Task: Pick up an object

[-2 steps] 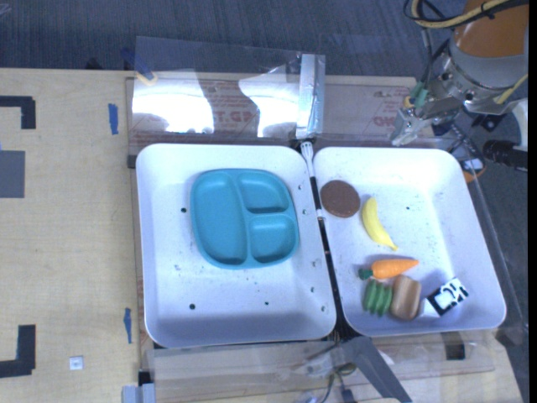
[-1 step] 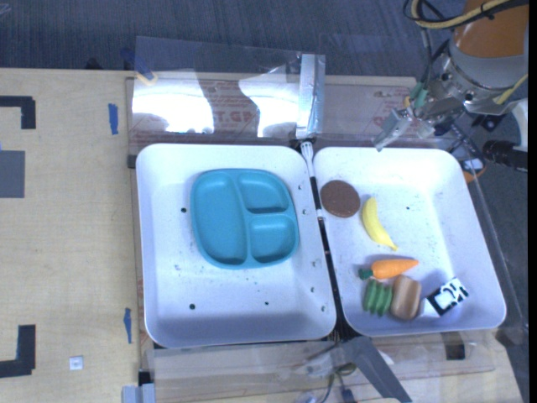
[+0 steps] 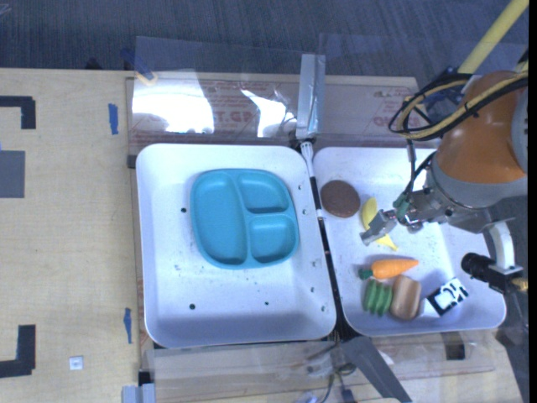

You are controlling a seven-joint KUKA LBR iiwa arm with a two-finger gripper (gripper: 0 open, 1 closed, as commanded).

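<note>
Arm: cut off by the right edge of the camera view; only the orange band and wrist section visible. Gripper: too small and blurred to tell whether the fingers are open or closed. Yellow object in the right bin: partly covered by the gripper, shape cannot be identified, a second yellow piece just below may or may not belong to it. Black-and-white item near the bin's lower right: markings too small to read. Yellow pole: runs out at the top right corner. Printing on the cardboard behind the bins: washed out by glare on clear film, illegible
</note>
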